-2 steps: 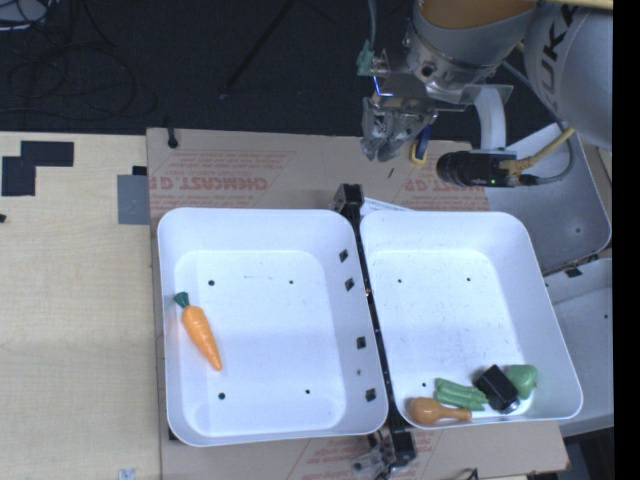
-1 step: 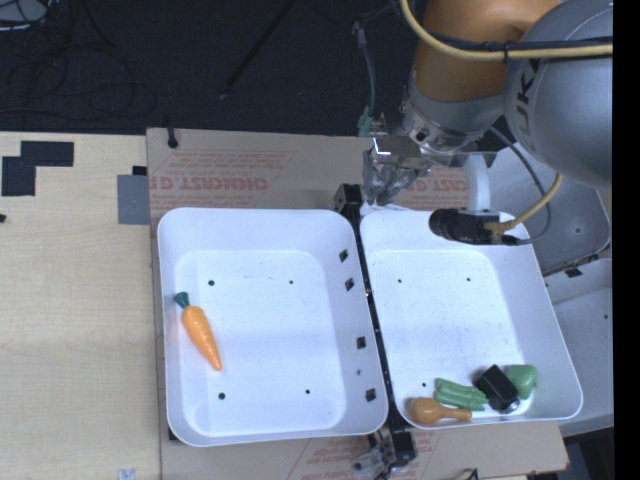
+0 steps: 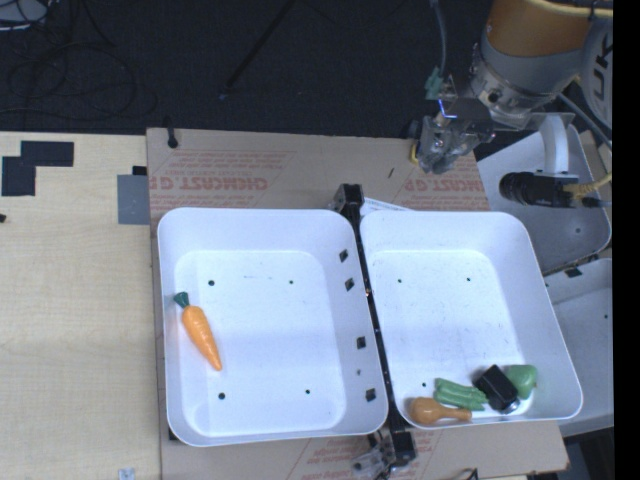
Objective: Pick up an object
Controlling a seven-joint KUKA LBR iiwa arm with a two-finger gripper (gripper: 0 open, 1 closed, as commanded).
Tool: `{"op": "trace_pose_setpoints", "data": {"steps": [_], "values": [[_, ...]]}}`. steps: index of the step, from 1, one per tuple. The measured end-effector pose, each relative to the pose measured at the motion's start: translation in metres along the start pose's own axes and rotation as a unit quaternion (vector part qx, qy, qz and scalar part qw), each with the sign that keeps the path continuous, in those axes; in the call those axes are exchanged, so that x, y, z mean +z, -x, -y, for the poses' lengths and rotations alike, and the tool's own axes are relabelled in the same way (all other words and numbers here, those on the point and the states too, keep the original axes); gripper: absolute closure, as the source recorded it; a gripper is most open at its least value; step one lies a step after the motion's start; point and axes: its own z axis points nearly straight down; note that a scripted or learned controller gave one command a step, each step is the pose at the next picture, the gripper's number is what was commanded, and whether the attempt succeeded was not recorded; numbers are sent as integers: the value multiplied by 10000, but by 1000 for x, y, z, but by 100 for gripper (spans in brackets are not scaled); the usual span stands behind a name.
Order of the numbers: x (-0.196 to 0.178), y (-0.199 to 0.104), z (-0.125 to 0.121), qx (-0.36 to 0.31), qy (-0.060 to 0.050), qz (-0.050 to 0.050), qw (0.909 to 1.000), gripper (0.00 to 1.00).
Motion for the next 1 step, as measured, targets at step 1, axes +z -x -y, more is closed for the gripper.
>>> {"op": "trace_pose_setpoints", "data": {"steps": [1], "values": [[94, 47, 2, -4, -69, -6, 10000, 100]]}}
